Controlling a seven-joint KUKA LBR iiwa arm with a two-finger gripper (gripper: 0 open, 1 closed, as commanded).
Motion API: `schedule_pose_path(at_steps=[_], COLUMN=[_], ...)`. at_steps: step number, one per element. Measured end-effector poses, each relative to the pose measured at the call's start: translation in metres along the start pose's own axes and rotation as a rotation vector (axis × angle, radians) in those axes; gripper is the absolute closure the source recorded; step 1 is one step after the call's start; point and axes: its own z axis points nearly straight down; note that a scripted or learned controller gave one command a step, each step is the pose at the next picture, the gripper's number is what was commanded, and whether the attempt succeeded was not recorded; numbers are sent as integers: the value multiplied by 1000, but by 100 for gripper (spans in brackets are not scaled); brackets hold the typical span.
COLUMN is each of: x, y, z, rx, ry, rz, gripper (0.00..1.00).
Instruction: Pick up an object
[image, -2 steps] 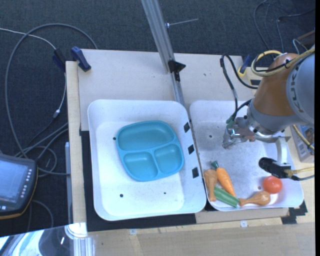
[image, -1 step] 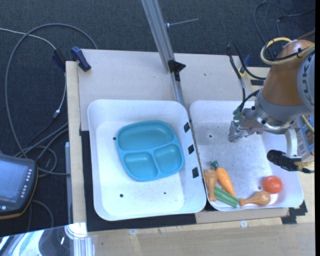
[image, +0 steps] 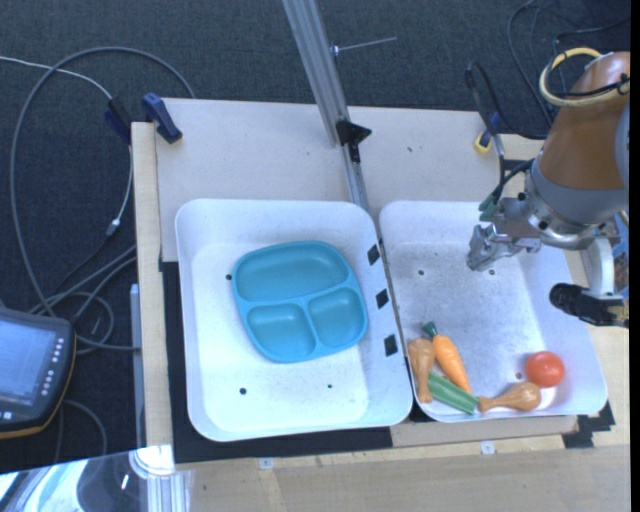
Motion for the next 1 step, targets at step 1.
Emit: schedule_pose_path(at_steps=[1], x=[43], y=[-21], z=[-9], rx=[9], ry=[4], rz=[-4], gripper=[100])
